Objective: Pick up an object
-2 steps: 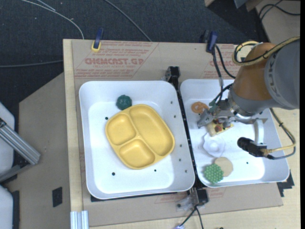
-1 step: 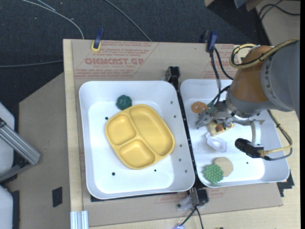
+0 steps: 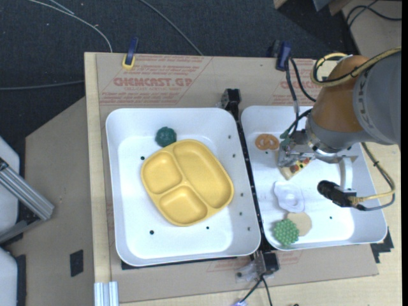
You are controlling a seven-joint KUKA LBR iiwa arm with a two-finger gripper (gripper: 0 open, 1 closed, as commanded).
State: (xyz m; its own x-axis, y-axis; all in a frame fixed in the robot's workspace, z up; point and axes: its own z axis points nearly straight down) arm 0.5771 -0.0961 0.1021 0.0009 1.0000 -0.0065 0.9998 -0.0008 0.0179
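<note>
A bench (image 3: 95,171) carries two white bins. The left bin (image 3: 121,190) holds a yellow divided plate (image 3: 186,181) and a dark green ball (image 3: 166,136). The arm hangs over the right bin (image 3: 363,225), its claw (image 3: 294,162) lowered, probably to grasp; I cannot tell its state. Near it lie a brown pretzel-like piece (image 3: 266,142), a clear plastic piece (image 3: 288,196), a tan disc (image 3: 301,222) and a green knobbly ball (image 3: 285,232).

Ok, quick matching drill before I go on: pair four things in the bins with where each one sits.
Things:
1. yellow divided plate
2. dark green ball
3. light green bumpy ball
4. brown round piece

Places:
A. right bin, near corner
B. left bin, middle
C. right bin, far end
D. left bin, just beyond the plate

Pairs: 1-B, 2-D, 3-A, 4-C
</note>
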